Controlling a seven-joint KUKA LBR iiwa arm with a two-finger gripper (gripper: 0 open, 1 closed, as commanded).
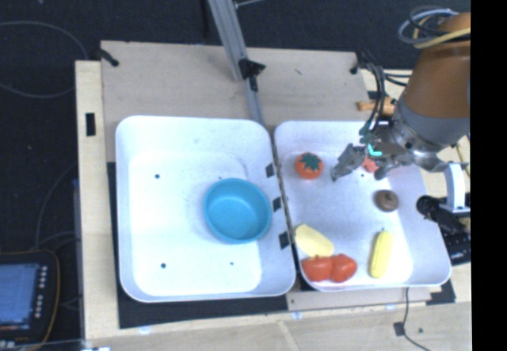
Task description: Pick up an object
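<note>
My gripper (361,169) hangs over the upper middle of the right bin (412,183), its two dark fingers spread open. A small red patch shows between them; I cannot tell what it is or whether it is touched. A red tomato with a green top (309,165) lies just left of the gripper, apart from it. A small brown round object (386,200) sits below and right of the fingers. Along the bin's front lie a yellow lump (314,241), a red piece (329,267) and a yellow elongated piece (380,253).
The left bin (158,151) holds a blue bowl (237,210) near its right side. A grey metal bar (226,17) slants down from the top to the gap between the bins. Black gear (444,219) sits at the right bin's right edge.
</note>
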